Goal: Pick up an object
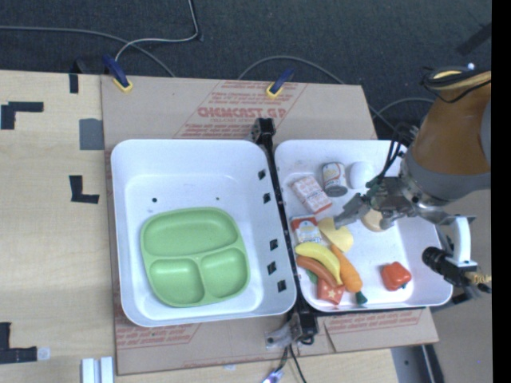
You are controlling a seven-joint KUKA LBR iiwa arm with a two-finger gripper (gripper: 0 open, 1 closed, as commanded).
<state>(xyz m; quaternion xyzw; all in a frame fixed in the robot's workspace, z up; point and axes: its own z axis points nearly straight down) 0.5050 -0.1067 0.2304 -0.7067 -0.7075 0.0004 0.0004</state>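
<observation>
gripper [356,211] low in the right bin [415,294], fingers spread, nothing between them. tip just above a pale yellow piece [338,237]; banana [318,256] and carrot [346,268] lie close below it. likely risk: toys are packed tight, so closing here could nudge the yellow piece aside or catch two at once. same bin also has a can [334,179], a small box [307,193] and a red pepper [395,276], well apart. left bin [128,166] holds a green tray [194,255].
</observation>
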